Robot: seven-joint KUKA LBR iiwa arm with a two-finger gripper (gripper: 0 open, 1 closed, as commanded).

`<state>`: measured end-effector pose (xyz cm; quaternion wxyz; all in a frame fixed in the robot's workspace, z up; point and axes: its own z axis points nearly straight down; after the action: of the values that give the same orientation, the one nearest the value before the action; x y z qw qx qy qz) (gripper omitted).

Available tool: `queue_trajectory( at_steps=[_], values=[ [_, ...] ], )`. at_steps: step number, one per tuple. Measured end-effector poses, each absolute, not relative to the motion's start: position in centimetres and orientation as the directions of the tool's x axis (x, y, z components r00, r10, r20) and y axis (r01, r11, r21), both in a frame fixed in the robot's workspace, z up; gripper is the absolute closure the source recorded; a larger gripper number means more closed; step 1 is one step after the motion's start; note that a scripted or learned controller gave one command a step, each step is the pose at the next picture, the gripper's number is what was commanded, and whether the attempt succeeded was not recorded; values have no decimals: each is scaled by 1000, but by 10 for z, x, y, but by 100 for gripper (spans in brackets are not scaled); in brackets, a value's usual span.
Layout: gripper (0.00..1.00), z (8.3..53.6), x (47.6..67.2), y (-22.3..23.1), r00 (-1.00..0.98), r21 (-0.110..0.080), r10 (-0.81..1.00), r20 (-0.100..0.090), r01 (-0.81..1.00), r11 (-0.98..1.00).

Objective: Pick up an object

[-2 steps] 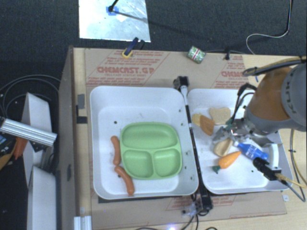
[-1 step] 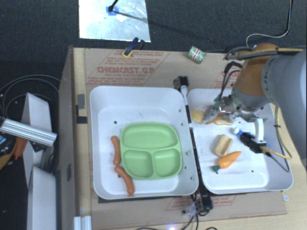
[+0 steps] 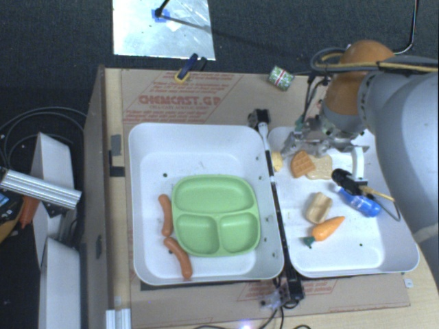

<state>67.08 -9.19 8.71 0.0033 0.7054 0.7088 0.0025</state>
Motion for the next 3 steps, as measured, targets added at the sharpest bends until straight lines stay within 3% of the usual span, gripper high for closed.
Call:
queue_trajectory(
  at_steps=[2,3],
  values=[
    [0,87,670,-84,-5,7,1000,-4,1000,5],
    [100,99,672,-84,-8,13,1000,-6,1000,8]
  ],
)
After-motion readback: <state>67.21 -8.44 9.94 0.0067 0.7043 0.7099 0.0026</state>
